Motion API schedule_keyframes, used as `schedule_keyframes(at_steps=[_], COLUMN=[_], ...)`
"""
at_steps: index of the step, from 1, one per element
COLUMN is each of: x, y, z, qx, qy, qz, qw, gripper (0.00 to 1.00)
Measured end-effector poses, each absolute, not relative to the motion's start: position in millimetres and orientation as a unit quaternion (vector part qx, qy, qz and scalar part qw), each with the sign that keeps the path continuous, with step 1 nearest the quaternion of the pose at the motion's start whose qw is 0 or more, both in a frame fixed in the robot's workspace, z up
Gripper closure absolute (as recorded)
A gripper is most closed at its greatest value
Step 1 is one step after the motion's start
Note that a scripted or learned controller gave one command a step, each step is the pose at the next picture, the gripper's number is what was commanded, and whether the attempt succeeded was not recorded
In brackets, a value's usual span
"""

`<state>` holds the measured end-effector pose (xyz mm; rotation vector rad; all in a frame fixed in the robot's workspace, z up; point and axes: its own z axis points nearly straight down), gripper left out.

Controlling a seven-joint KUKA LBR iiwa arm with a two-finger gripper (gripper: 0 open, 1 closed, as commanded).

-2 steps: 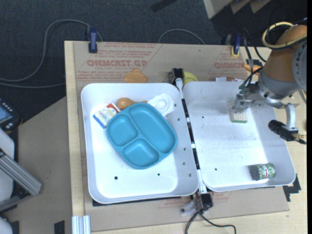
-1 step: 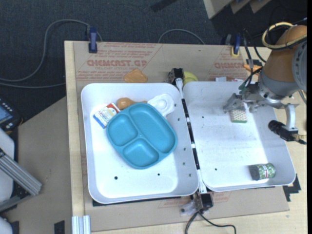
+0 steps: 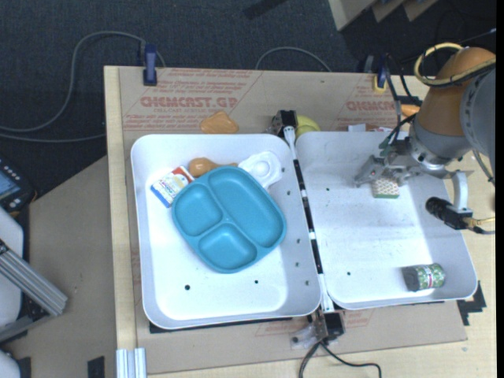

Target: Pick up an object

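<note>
A small pale object with a dotted face [image 3: 386, 187] sits in the right bin [image 3: 370, 258], up near its far wall, and the gripper [image 3: 383, 173] is right on top of it. The fingers are spread, one reaching out to the left of the object and the other over its right side, and it lies just below and between the tips. I can't tell whether they touch it.

Well apart, in the near right corner of the same bin, a little green-labelled can [image 3: 424, 276] lies on its side.

In the left bin [image 3: 157, 282], a blue divided plate [image 3: 227, 219] takes up the middle, with a small printed box [image 3: 171, 186] at its upper left edge, an orange lump [image 3: 201, 166] behind it and a white cup [image 3: 262, 167] beside that.
</note>
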<state>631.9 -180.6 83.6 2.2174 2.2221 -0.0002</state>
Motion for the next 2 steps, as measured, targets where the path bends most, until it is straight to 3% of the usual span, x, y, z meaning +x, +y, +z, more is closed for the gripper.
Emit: schedule_keyframes(at_steps=[1,2], x=[632.4,610.1], y=[-180,-88], z=[95,85], qx=[0.706,0.705], qy=[0.708,0.709], qz=[0.0005,-0.0003], qw=[0.003,-0.001], gripper=[1.0,1.0])
